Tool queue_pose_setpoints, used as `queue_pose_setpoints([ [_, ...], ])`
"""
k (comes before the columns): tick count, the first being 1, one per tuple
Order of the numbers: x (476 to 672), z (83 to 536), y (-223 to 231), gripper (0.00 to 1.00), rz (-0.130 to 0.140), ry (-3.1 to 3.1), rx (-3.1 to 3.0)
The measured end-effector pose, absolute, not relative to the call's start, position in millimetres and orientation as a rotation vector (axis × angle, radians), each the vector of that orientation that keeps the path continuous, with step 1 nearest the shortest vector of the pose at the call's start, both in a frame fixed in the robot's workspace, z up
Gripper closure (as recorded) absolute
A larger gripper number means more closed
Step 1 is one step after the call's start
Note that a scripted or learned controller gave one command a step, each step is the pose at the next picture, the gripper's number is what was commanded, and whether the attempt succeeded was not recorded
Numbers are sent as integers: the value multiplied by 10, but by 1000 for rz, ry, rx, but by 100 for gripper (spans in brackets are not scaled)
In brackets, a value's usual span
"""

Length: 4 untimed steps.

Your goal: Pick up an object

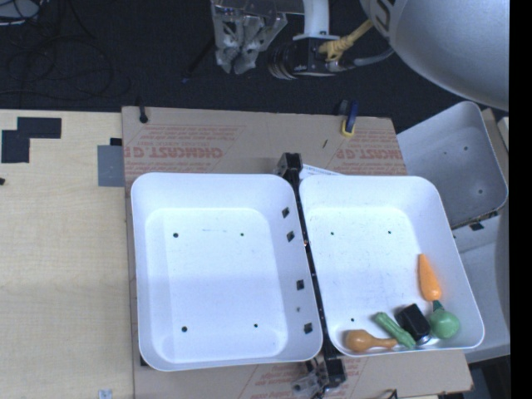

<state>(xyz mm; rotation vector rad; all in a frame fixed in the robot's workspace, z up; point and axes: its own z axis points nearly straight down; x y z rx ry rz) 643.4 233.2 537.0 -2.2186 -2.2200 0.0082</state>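
Two white bins [141,223] sit on cardboard [249,144]; the right bin holds five small objects [407,322]; the gripper [241,36] hangs apart, its claw's state unclear.

Two shallow white bins side by side on a cardboard sheet [249,144] printed with red lettering, itself on a pale wooden bench [58,248]. Left bin [145,264] next to right bin [445,223], rims touching along a dark centre divider [303,256]. Clustered in the right bin's near right corner: an orange carrot-shaped piece [429,278] along the right wall, a green round-ended object [444,322], a black block [413,322], a green stick [394,329] and an orange-tan pear-shaped piece [367,340], all close together or touching. Gripper [241,55] raised beyond the far edge of the cardboard, over dark floor, well apart from both bins, pointing downward. Grey arm housing [453,32] at upper right. Blue-and-yellow clamp [349,119] on the cardboard's far edge.
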Motion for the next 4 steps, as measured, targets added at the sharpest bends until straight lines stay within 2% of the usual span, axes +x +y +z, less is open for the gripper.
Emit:
queue_pose_setpoints([
  [3,6438,5367,2438,100,7,-2226,-2215],
  [4,6441,5378,931,100,10,-2206,-2236],
])
